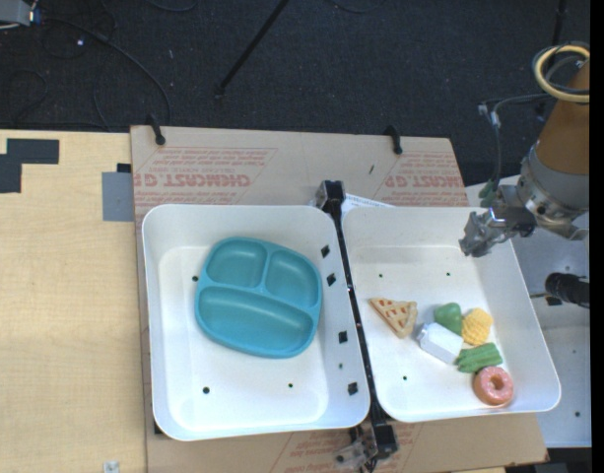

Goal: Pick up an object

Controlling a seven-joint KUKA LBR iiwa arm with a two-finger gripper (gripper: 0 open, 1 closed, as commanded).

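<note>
The right bin (410,235) holds a cluster of toy foods near its front right: a tan waffle wedge (395,314), a white block (438,343), a green piece (447,315), a yellow corn-like piece (476,325), a green bean-like piece (478,357) and a pink doughnut (494,385). My gripper (479,236) hangs over the bin's back right corner, well behind and above the foods, with nothing visible in it. Its fingers are too small and dark to read.
The left bin (173,264) carries a teal divided plate (259,296). A black divider (346,304) with clips runs between the bins. Cardboard lies under both bins, and a wooden bench top stretches to the left. Cables hang at the far right.
</note>
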